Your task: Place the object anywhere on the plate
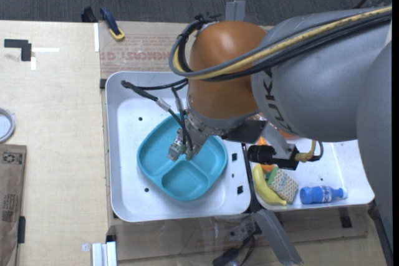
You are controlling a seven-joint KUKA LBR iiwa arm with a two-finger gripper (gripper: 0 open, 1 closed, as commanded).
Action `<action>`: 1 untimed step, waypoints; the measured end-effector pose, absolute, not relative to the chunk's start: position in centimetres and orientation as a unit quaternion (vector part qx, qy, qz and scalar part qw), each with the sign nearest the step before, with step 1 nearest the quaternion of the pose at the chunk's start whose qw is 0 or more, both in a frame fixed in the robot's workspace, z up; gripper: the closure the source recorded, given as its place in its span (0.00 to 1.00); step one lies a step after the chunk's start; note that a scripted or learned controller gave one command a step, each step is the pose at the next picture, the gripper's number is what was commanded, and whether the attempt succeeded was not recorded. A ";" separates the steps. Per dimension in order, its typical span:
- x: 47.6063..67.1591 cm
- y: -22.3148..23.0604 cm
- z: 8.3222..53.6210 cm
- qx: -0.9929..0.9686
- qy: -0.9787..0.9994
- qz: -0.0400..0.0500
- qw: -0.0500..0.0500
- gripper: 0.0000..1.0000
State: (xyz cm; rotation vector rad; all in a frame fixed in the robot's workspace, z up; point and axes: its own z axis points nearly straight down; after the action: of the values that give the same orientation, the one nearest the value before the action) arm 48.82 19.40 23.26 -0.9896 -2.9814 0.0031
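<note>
We see the claw [180, 149] low over the blue divided plate [159, 152] in the left bin [121, 134] (whether it grips anything we cannot tell); a banana [265, 189] lies in the right bin [349, 162].

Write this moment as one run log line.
gripper: over blue plate | grasp: unclear | banana, bottle: right bin | placement: not confirmed
</note>
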 end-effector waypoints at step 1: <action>47.8 22.8 20.4 -0.235 -0.972 0.001 0.001 1.00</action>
State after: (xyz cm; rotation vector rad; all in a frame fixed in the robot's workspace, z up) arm 47.77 22.80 20.44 -0.7388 -3.0519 0.0038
